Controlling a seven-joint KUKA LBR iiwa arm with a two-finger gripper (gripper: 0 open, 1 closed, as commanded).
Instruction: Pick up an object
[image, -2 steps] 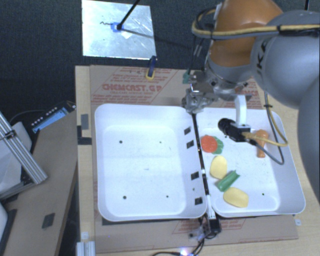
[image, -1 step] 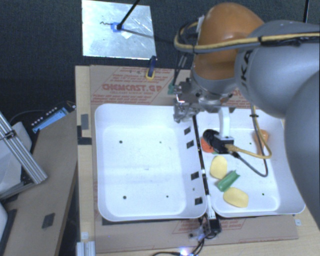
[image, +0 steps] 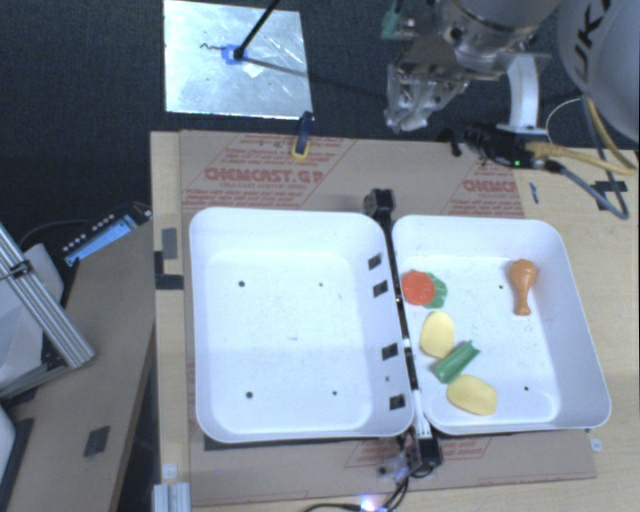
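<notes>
— So, where do we stand with the gripper?

— We see it high at the far side, beyond the right bin, over the cardboard rather than over any item. It has nothing in it; how wide it is set we cannot tell.

— And our candidates?

— All in the right bin: a red and green piece near the divider, a yellow piece just nearer, a green piece touching another yellow one, and a brown drumstick alone to the right.

— We judge the drumstick easiest, since it lies apart. The left bin is probably the drop side.
</notes>
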